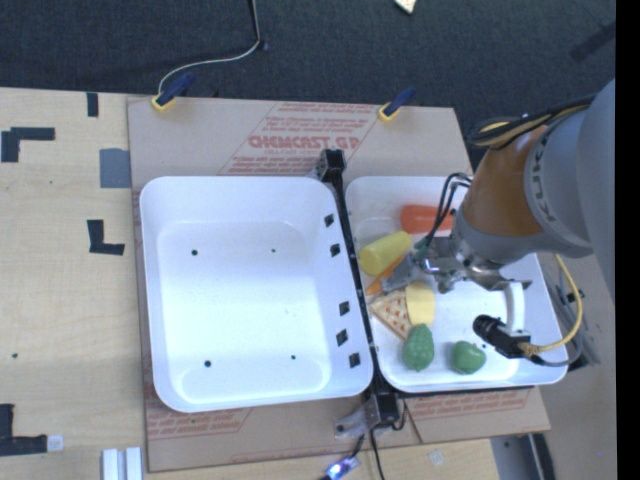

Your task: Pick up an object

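The right bin (pixel 520 373) holds several small objects: a yellow cylinder (pixel 385 252), an orange-red piece (pixel 419 217), a pale yellow block (pixel 420 305), a waffle-patterned wedge (pixel 391 315) and two green pieces (pixel 419 348) (pixel 466 357). My gripper (pixel 428 265) hangs low over the middle of this bin, right beside the yellow cylinder and just above the pale yellow block. The grey arm with its orange band (pixel 500 203) comes in from the right and covers the bin's far right part.
The left bin (pixel 160 218) lies next to the right one, a black divider (pixel 343 258) with clips between them. Both rest on a cardboard sheet (pixel 300 138) held by blue-yellow clamps. A cable (pixel 555 343) loops beside the wrist.
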You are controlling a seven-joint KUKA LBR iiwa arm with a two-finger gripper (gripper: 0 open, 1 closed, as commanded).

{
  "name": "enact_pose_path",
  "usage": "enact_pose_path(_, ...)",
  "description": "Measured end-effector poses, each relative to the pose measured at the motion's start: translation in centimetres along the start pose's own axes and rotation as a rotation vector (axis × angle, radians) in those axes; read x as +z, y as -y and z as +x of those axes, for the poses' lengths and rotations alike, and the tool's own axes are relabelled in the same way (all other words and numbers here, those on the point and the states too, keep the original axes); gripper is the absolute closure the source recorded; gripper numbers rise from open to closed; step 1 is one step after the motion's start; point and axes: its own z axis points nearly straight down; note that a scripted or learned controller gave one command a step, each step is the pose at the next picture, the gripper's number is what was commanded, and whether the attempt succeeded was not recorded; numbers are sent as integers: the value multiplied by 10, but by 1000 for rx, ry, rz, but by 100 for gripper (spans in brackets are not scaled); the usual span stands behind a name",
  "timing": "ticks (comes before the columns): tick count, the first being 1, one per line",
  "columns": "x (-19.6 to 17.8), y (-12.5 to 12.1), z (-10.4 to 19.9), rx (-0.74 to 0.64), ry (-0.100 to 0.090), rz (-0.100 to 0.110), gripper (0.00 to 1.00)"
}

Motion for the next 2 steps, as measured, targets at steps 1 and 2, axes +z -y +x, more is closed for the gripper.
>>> enact_pose_path(1, -13, 2, 1, -1, -2, 1, 100)
enact_pose_path(2, 23, 70, 1, 5, 0, -1, 100)
